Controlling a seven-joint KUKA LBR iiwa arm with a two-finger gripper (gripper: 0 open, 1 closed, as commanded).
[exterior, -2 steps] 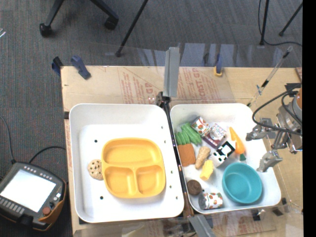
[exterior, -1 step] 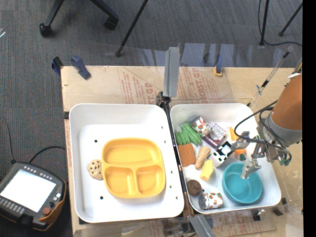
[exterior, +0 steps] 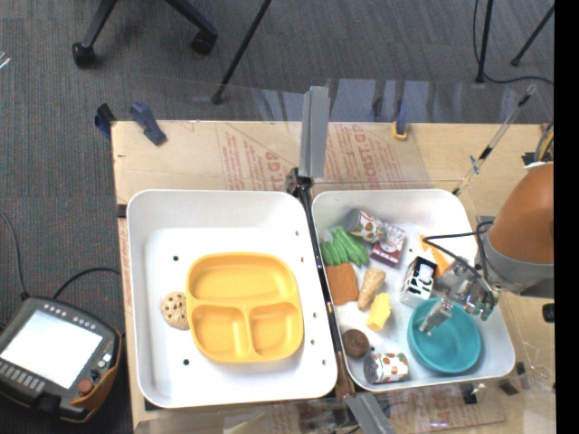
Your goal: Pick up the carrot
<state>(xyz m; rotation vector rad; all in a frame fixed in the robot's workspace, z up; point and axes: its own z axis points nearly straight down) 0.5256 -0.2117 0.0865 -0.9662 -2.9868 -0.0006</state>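
The end effector (exterior: pixel 450 307) is positioned in the right bin (exterior: pixel 452 202), over the near-left rim of the teal bowl (exterior: pixel 445 340). Whether it is released or clenched cannot be determined, and no item is visible in its grasp. The arm (exterior: pixel 529 233) enters from the right, its orange band above the wrist.

The carrot (exterior: pixel 438 259) lies in the same bin, just behind the end effector, partly hidden by a black-and-white carton (exterior: pixel 418 278) beside it.

Farther left in this bin: an ice cream cone (exterior: pixel 371 287), a yellow block (exterior: pixel 379 312), an orange-brown slab (exterior: pixel 341 283), a green bunch (exterior: pixel 345 245), two printed cans (exterior: pixel 365 225) (exterior: pixel 387 367), a dark red packet (exterior: pixel 390 245) and a brown round item (exterior: pixel 355 341).

The left bin (exterior: pixel 158 215) holds a yellow compartment tray (exterior: pixel 242 306) with a cookie (exterior: pixel 175 309) touching its left edge. Both bins rest on the table (exterior: pixel 208 152).
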